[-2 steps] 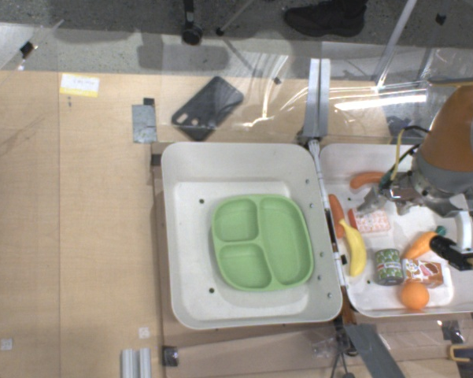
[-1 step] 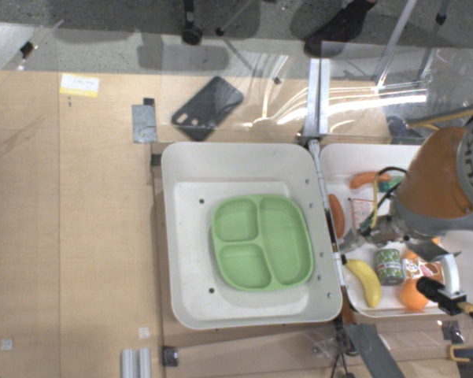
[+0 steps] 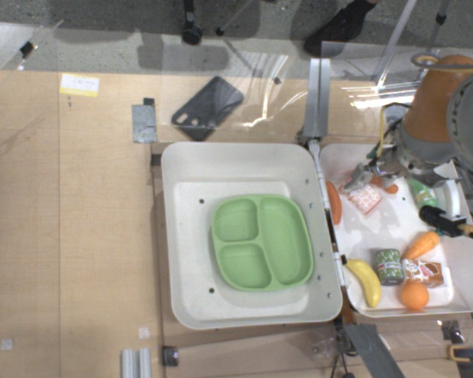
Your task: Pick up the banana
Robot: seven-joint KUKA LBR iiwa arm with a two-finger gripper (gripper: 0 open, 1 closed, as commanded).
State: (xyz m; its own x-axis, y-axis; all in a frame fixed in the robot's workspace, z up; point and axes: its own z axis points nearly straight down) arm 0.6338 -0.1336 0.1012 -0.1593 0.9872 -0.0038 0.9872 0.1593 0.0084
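Note:
The yellow banana lies at the front left corner of the right bin, close to its left wall. The gripper hangs over the back of that bin, well behind the banana, just above a pink and white packet. The grey arm with its orange band comes in from the upper right. Nothing shows in the gripper's grasp.
The left bin holds a green divided plate. In the right bin lie a green can, a carrot, an orange, a small brown box, a reddish sausage shape and a green object.

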